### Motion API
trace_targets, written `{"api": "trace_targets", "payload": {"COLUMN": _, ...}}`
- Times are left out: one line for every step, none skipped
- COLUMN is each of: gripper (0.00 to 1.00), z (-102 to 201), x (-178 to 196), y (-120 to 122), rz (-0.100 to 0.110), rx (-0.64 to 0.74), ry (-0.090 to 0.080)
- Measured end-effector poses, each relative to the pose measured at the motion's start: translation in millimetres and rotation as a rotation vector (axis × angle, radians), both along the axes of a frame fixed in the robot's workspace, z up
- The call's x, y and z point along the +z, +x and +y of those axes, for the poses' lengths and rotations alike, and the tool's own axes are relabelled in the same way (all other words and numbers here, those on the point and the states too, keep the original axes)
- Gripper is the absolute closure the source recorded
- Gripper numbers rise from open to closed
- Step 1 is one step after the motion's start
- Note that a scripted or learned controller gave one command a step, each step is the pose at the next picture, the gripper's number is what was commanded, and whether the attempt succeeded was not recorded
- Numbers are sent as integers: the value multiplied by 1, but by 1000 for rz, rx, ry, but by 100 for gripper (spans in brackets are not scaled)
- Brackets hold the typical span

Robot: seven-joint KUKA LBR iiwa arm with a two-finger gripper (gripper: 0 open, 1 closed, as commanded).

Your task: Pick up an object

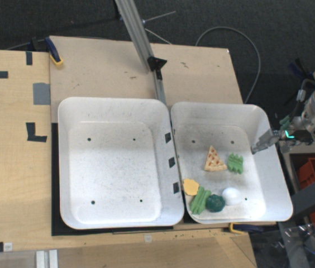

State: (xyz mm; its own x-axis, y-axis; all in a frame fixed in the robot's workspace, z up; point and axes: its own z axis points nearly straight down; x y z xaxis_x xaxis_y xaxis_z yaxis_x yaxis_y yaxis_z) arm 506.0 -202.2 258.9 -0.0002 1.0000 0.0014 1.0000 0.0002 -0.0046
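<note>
Gripper (259, 144) at the right white bin's (269, 205) 3 o'clock rim; finger state cannot be told. Tan waffle-patterned toy wedge (214, 159) lies mid-bin, green leafy toy (235, 163) at its 3 o'clock. No legible writing.

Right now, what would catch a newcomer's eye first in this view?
The small cluster of toys in the right bin: a waffle-patterned wedge with a green leafy piece beside it, and nearer the front rim a yellow piece, a green bundle, a dark green ball and a white ball. The tool sits at that bin's right edge.
</note>
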Motion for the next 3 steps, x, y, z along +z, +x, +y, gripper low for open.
{"api": "trace_targets", "payload": {"gripper": 0, "z": 0, "x": 2, "y": 1, "rz": -4, "rx": 1, "ry": -1}}
{"api": "trace_targets", "payload": {"gripper": 0, "z": 7, "x": -60, "y": -2, "rz": 2, "rx": 1, "ry": 1}}
{"api": "trace_targets", "payload": {"gripper": 0, "z": -2, "x": -114, "y": -1, "rz": 3, "rx": 0, "ry": 0}}
